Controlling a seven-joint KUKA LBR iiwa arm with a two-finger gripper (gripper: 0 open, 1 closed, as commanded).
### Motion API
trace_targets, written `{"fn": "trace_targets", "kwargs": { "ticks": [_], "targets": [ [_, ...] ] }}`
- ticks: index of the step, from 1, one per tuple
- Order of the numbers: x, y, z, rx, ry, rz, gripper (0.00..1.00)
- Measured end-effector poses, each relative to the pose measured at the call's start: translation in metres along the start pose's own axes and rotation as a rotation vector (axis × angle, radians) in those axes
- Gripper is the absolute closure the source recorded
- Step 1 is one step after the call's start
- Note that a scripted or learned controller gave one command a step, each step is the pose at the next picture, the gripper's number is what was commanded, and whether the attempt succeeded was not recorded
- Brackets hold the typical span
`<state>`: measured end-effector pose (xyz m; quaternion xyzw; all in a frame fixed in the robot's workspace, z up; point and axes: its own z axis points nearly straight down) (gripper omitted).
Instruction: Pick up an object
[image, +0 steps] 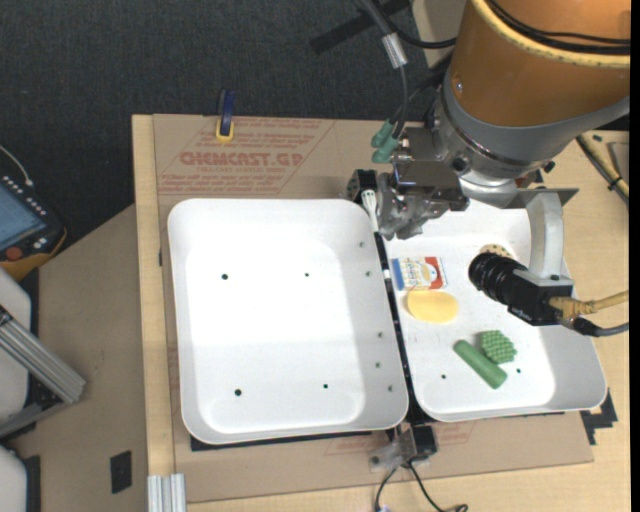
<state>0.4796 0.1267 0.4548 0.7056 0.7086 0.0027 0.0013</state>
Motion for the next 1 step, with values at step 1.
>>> {"fn": "trace_targets", "kwargs": {
  "ticks": [1],
  "targets": [
    [-0.0149, -0.0025, 0.1149, 0.019, -0.006, 0.008, 1.00]
  ]
}}
